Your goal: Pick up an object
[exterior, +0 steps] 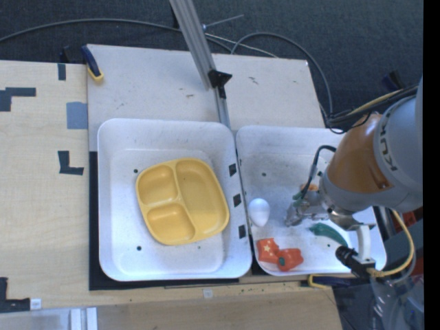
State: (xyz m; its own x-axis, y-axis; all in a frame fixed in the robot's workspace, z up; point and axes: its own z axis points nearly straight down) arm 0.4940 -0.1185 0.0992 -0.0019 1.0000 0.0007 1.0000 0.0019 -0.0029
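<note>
Counting first: two shallow white bins sit side by side, the left bin [110, 184] and the right bin [275, 143]. One yellow plate [182, 201] lies in the left bin; it is smooth, rounded-rectangular plastic split into three compartments. In the right bin lie three loose things: one white egg-shaped object [259, 212], one orange-red toy [279, 253] and one green piece [328, 232].

One gripper [297, 215] hangs low over the middle of the right bin, under the arm's orange band [357, 167]. Its metal tip is small and dark against the bin floor, and I cannot tell how its jaws stand or whether anything sits between them.

Nearest candidate for picking is the white egg-shaped object, glossy and rounded, lying near the bin's left wall, just beside the gripper on its left and apart from it. Lumpy and irregular, the orange-red toy rests at the near edge of the bin, below and left of the gripper. Thin, curved and tapering, the green piece lies just right of the gripper, partly under the arm

Both bin floors look scuffed and speckled
</note>
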